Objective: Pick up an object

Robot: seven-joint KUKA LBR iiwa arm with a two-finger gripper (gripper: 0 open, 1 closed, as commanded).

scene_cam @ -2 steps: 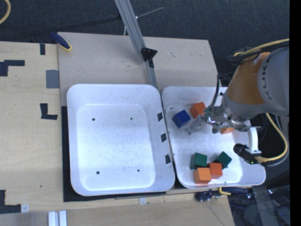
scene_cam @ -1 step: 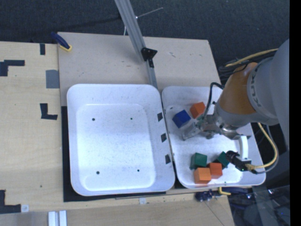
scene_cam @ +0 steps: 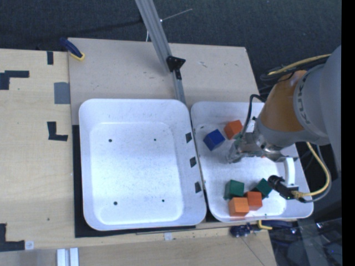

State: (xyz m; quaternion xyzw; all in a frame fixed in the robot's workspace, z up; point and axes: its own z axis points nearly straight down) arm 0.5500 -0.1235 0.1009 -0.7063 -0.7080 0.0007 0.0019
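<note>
Gripper [scene_cam: 235, 153]: lowered in right bin [scene_cam: 216, 112]; finger state cannot be told.
Blue cube [scene_cam: 213, 139]: at its 10 o'clock.
Orange cube [scene_cam: 233, 128]: at its 12 o'clock.

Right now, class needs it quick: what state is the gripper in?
Gripper: low in the right bin, between the blue block and the orange block; open or closed cannot be told.

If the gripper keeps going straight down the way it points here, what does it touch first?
Probably the bare floor of the right bin. The gripper points down into a gap below the blue block and orange block; depth is unclear.
</note>
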